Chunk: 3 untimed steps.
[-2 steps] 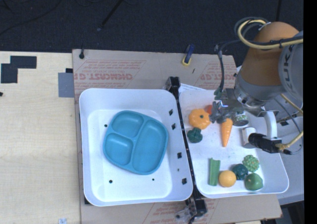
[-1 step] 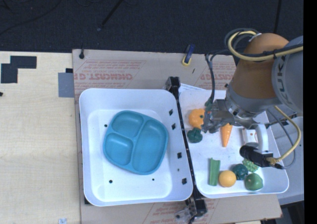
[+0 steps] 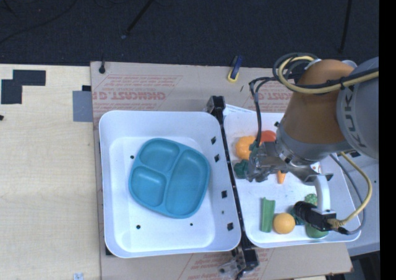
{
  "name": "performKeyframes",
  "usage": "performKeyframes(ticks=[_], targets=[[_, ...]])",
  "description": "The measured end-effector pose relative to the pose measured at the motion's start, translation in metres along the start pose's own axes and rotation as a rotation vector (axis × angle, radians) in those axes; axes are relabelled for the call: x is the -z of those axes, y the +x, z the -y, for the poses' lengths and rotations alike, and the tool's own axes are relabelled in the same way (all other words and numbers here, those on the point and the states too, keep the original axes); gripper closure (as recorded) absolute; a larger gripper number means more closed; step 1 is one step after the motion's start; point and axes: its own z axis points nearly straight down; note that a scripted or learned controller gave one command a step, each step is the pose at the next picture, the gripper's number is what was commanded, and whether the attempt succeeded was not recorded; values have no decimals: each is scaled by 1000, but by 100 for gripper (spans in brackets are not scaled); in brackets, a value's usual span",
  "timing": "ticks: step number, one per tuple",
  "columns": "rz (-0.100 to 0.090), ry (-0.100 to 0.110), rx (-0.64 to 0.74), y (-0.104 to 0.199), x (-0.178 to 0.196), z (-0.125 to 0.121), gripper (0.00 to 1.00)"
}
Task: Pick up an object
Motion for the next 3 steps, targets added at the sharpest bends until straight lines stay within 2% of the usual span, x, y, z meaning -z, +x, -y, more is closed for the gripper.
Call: performKeyframes(ticks=[1, 3], targets=[[0, -1, 1, 32, 7, 12, 100], [1, -2, -3, 25, 2, 13, 100]])
